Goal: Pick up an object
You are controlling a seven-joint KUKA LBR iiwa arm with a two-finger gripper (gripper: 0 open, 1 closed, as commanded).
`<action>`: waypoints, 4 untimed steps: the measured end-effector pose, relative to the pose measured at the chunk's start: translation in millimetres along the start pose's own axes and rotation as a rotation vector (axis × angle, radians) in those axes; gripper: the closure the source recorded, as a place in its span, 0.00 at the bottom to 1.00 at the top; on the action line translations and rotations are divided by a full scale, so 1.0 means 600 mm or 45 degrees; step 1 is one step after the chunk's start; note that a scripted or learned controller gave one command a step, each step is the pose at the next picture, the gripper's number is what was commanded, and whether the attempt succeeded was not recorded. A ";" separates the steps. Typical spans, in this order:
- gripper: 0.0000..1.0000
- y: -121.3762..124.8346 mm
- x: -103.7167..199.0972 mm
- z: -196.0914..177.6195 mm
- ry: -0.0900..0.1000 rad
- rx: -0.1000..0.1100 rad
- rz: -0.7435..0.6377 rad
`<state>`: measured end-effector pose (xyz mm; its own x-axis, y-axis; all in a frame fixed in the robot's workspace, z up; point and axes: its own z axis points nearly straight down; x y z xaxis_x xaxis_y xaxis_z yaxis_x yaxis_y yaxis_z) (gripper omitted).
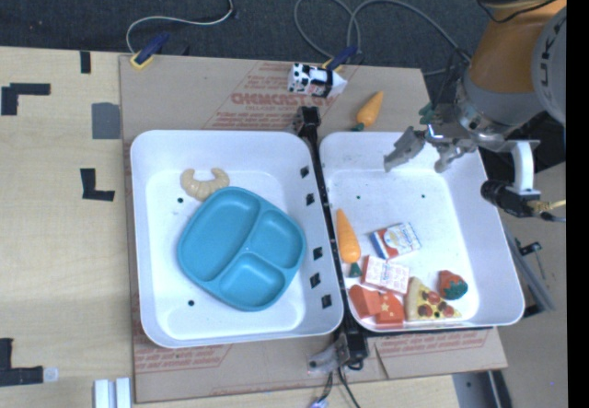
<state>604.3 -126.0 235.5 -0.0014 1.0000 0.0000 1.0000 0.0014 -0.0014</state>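
Note:
My gripper [425, 154] hangs over the far part of the right bin [396, 157], its two fingers spread apart with nothing between them. Toward the near end of that bin lie an orange carrot [347, 236], a small white and blue carton [396, 238], a white and red packet [386, 274], a red block [379, 305], a pizza slice [425, 300] and a strawberry [452, 285]. The left bin [156, 157] holds a blue divided plate [241, 248] and a tan croissant-shaped piece [203, 181].
Outside the bins, on the cardboard behind them, lie a second carrot [369, 108] and a black and white cow toy [315, 78]. Cables run across the dark floor at the back. A black divider [317, 204] separates the bins.

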 end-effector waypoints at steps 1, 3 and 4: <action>0.00 -0.058 -0.003 0.146 0.001 0.002 0.001; 1.00 -0.065 -0.016 0.232 -0.004 -0.008 0.001; 1.00 -0.074 0.114 0.085 0.001 -0.003 -0.002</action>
<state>559.6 -57.4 184.7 -0.0030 1.0000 0.0009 1.0000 0.0030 0.0008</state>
